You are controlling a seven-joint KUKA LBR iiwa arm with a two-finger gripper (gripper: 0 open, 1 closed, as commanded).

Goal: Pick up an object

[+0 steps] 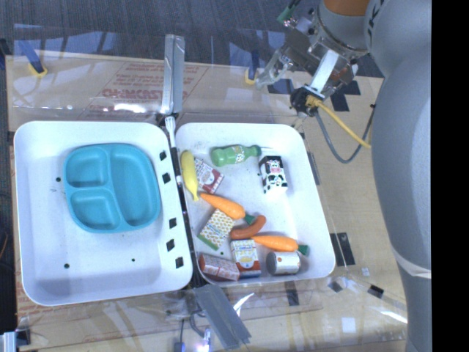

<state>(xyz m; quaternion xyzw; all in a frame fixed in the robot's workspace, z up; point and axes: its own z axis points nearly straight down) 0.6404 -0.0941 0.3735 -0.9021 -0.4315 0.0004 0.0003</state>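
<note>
My gripper [283, 86] hangs above the bench just behind the back rim of the right bin [314, 196], open with nothing between its fingers. Below it, the right bin holds several toy foods. At the back lie a green bottle [234, 155] and a cow-patterned carton [272, 174]. A yellow banana [188, 174] lies along the left wall. An orange carrot [222, 205] lies mid-bin, a second carrot [277, 242] sits nearer the front, and a grey can [283, 263] is in the front right corner.
The left bin [29, 218] holds a blue divided plate [112, 185]. A checked snack box [215, 229], a red sausage [248, 229] and small cartons [245, 256] crowd the right bin's front. A yellow cable [344, 127] trails beside the bin's right rear corner.
</note>
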